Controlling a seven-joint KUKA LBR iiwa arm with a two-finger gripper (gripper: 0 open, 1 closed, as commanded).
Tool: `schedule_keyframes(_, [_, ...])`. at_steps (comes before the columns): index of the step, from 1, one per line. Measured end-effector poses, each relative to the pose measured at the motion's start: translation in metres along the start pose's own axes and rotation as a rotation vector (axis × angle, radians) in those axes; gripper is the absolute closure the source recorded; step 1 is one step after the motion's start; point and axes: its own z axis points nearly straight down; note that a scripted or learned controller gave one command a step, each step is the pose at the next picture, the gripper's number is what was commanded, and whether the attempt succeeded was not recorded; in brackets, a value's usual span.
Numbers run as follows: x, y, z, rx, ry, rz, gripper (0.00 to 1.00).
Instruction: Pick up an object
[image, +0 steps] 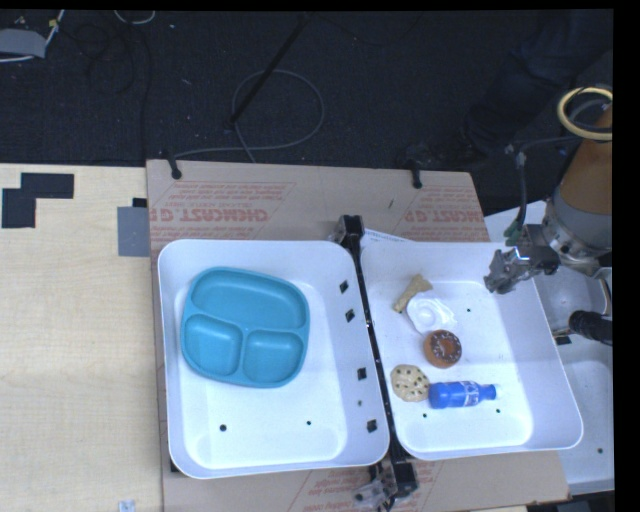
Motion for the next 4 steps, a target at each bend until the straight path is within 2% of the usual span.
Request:
schedule_keyframes(1, [-0.001, 0.001, -0.053, -0.001, -0.001, 0.0, 1.0])
schedule_keyframes(3, [0.099, -0.017, -0.056, 0.006, 0.003, -0.002, 1.0])
schedule_keyframes(4, [0.154, -0.022, -0.037, 0.008, 0.003, -0.003, 1.0])
